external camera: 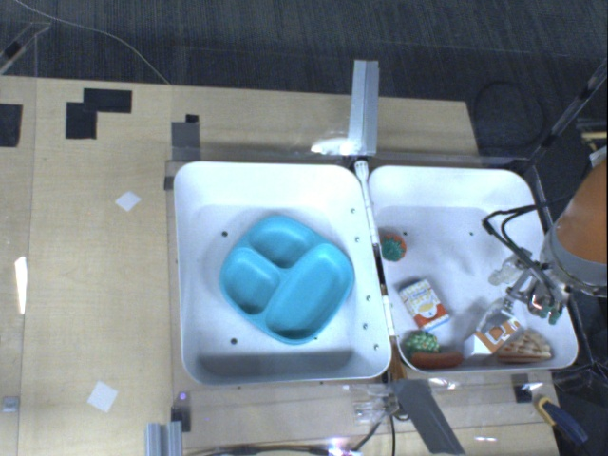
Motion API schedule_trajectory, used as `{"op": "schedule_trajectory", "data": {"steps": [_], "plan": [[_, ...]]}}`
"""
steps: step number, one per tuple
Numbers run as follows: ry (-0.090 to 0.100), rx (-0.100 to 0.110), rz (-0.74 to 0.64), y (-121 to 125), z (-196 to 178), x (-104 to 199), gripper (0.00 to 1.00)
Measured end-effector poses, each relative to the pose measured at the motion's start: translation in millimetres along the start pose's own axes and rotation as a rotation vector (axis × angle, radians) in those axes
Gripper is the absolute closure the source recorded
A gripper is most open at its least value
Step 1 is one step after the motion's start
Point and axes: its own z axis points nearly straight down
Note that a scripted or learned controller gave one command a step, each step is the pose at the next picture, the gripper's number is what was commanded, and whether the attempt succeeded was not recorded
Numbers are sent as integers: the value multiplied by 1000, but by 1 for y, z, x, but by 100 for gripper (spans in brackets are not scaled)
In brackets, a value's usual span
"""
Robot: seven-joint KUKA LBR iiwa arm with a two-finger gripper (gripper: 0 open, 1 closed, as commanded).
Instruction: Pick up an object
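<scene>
My gripper (511, 295) hangs over the right part of the right bin (456, 198), just above and behind a small orange and white carton (498, 333). A toy pizza slice (527, 351) lies against that carton in the front right corner. Another small white and orange carton (424, 304) lies near the bin's left wall. In front of it, by the front rim, sits a green and red toy food piece (429, 346). A small green and orange ball (391, 246) rests by the divider. Nothing is visibly held.
The left bin (199, 255) holds a large blue divided plate (287, 278). The arm's orange band (584, 221) and black cables (513, 221) hang over the right bin's right edge. A metal post (365, 107) stands behind the divider.
</scene>
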Motion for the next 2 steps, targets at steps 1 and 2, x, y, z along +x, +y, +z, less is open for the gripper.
{"op": "schedule_trajectory", "data": {"steps": [1, 2], "plan": [[-5, -2, 428, 39, 45, 17, 0], [-3, 0, 177, 25, -117, 13, 0]]}}
